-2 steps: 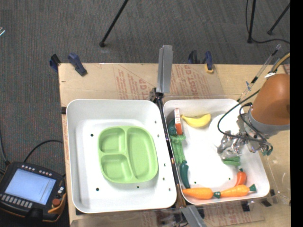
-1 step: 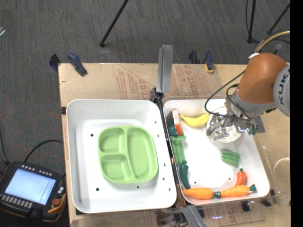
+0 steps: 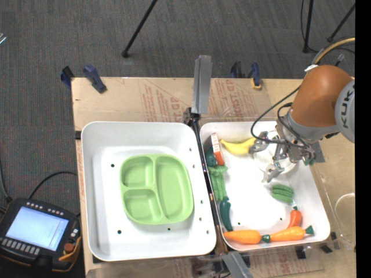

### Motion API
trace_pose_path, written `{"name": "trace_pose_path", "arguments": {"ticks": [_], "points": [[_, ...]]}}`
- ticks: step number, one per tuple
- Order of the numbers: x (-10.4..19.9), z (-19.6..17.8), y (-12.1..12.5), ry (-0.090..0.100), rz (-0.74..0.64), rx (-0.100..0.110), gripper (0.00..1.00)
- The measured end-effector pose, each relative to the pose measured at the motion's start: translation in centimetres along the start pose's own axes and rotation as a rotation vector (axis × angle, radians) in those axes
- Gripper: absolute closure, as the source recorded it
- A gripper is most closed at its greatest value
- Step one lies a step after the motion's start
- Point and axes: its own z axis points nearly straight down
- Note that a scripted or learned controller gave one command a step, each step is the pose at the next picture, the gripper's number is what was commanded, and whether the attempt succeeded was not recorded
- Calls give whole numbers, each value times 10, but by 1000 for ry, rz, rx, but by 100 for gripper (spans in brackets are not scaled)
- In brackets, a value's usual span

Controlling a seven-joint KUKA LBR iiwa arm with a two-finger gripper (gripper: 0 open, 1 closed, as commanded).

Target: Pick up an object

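Note:
My gripper [image 3: 273, 170] hangs low over the right bin [image 3: 255, 204], in its upper right part, with white floor beneath it. A yellow banana [image 3: 236, 147] lies to its left at the bin's back. Just below the gripper lies a small green pod [image 3: 282, 193], apart from it. A red chili [image 3: 295, 217] and two orange carrots [image 3: 243, 236] [image 3: 288, 234] lie along the front wall. Green vegetables [image 3: 218, 181] and a dark green one [image 3: 225, 214] line the left wall, with a red-and-white packet [image 3: 217, 149] above them.
The left bin [image 3: 98, 155] holds a light green divided plate [image 3: 156, 189]. A grey upright post [image 3: 202, 88] stands behind the seam between the bins. A teach pendant [image 3: 37, 230] lies on the floor at the lower left.

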Motion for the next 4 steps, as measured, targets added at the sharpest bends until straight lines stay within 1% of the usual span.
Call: {"name": "trace_pose_path", "arguments": {"ticks": [1, 2, 3, 4], "points": [[-17, 2, 57, 12, 91, -1, 0], [6, 0, -8, 1, 13, 2, 0], [104, 1, -13, 4, -56, 0, 0], [94, 1, 6, 3, -220, -1, 0]]}}
